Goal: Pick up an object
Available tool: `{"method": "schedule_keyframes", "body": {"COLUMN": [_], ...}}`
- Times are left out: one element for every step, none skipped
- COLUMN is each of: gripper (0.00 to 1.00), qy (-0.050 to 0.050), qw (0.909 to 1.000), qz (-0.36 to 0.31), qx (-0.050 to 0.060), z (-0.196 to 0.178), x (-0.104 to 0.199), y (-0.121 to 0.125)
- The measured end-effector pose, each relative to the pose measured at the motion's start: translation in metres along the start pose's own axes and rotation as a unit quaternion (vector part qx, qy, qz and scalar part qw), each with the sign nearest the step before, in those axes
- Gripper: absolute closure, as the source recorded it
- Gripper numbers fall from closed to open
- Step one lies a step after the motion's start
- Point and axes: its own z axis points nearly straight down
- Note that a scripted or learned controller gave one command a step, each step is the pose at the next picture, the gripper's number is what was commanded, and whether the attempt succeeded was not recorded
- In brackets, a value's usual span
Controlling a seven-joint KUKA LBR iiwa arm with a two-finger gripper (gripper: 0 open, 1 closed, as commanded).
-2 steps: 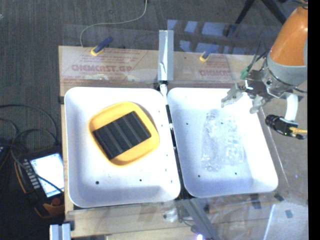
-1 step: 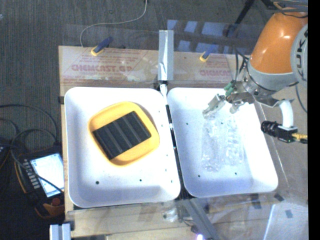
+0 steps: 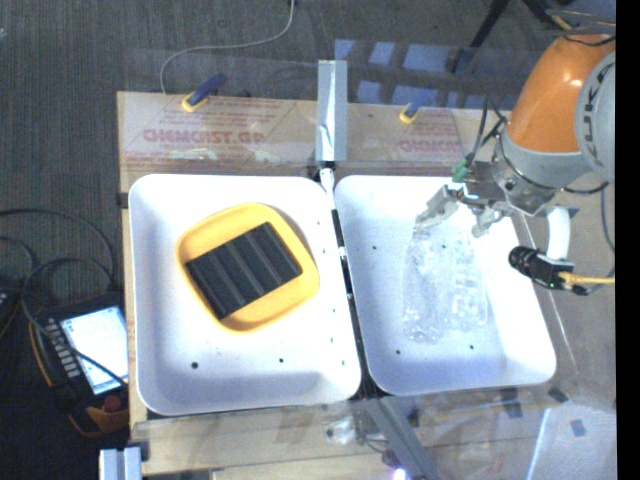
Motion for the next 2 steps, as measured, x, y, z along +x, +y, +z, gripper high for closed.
{"method": "schedule_keyframes", "body": {"gripper": [0.0, 0.0], "qy": [-0.001, 0.0], "qw": [0.9945, 0.9651], "qz": [0.104, 0.262], "qx": [-0.001, 0.001], "z": [-0.047, 0.043], "x": [-0.023, -0.003], "y": [0.005, -0.038]}}
